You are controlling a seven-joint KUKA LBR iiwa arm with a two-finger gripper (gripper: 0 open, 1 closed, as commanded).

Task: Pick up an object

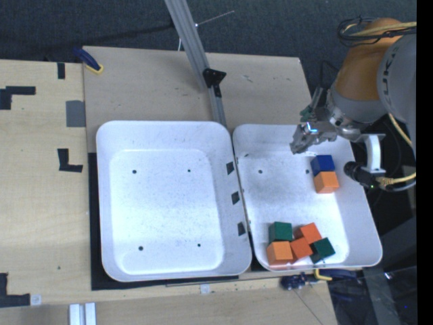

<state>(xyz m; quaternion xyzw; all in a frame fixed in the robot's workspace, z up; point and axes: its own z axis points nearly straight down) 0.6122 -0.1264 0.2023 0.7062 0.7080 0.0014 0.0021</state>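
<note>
My gripper [302, 141] hangs over the far part of the right bin [284, 181], just left of and above a blue block [323, 163]. An orange block [327, 181] lies right against the blue one on its near side. No object shows between the fingers. At the bin's near edge sits a cluster: a dark green block [280, 232], an orange block [279, 251], another orange block [308, 237] and a green block [323, 248].
The left bin [166, 198] lies beside the right one. A slanted metal pole [193, 39] crosses the bench behind the bins. The arm's orange and grey body [372, 80] fills the upper right. Cables hang at the right bin's outer side.
</note>
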